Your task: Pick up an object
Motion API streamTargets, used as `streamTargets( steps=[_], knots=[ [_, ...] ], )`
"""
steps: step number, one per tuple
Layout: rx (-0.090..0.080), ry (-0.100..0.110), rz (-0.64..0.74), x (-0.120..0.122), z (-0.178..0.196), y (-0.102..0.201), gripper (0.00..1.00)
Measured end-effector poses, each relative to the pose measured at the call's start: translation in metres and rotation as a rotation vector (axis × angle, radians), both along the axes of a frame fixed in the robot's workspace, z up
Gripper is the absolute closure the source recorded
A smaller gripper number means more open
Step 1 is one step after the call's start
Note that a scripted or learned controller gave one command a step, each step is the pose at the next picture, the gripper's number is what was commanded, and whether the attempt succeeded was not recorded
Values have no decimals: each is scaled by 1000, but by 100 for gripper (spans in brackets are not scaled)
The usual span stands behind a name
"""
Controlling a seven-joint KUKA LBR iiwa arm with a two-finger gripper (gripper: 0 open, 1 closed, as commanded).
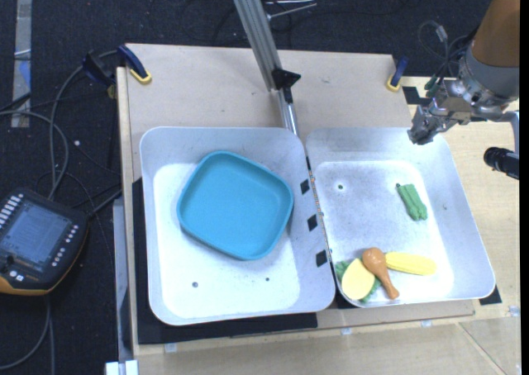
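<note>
Camera view has the likeliest pick, a green piece [412,201], lying alone near the right bin's [463,225] far right side. Gripper [421,134] hovers over that bin's far right corner, holding nothing; open or closed, I cannot tell. It seems in approach; next it must descend squarely. No readable writing.

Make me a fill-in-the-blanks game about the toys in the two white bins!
1. The square blue plastic plate lies in the ____ bin.
2. The small green ridged piece lies in the ____ bin.
3. The long yellow piece lies ____ the orange drumstick-shaped toy.
4. The hand hovers near the right bin's ____ corner.

Missing words: left; right; beside; far
</note>
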State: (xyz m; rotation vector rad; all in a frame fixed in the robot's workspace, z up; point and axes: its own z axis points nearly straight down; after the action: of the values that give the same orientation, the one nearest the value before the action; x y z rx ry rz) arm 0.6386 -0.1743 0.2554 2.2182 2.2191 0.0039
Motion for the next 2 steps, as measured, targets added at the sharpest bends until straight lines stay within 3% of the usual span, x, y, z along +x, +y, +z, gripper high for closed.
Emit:
streamTargets(
  steps=[2],
  knots=[
    [2, 5, 5, -10, -4, 111, 100]
  ],
)
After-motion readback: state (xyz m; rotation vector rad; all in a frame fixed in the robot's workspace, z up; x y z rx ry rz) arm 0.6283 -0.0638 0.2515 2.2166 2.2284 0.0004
